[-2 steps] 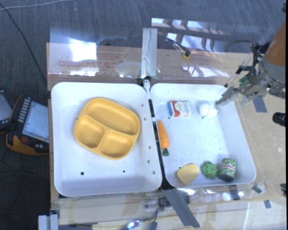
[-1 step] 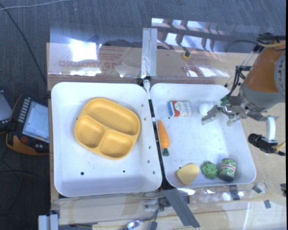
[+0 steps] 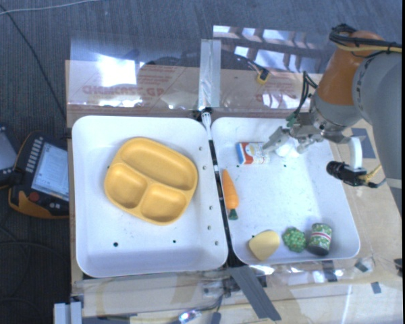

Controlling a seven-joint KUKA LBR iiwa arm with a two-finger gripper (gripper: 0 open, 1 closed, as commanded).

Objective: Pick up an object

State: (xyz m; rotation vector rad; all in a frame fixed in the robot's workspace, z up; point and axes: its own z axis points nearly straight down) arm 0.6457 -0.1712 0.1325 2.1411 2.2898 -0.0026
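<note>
Camera view: small carton's (image 3: pixel 250 152) label, seemingly red and blue, unreadable.

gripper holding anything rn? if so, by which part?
Cannot be told. The gripper sits in the right bin, right beside the small white carton, at its right end. The view does not show the carton between the jaws.

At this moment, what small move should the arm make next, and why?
Probably ease the gripper a little toward the left bin and down onto the small carton. The gripper hangs in the right bin just beside the carton, nearer to it than to the carrot or the items at the bin's near edge.
</note>
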